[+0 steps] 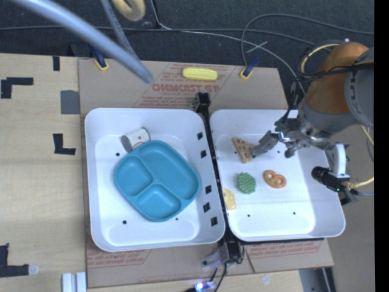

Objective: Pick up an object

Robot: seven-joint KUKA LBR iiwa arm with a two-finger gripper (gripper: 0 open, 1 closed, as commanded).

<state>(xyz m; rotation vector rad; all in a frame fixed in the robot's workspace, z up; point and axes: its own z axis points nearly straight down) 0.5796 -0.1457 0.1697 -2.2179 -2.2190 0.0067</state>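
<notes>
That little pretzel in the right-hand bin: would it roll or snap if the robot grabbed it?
The pretzel lies flat, so it probably would not roll. Its thin loops with holes look brittle, so a hard squeeze might snap it. It seems small and likely light.

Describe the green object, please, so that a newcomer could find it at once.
Look in the right bin, on its left half. The green object lies below the tan wedge and left of the pretzel. It alone is green, round and bumpy.
</notes>
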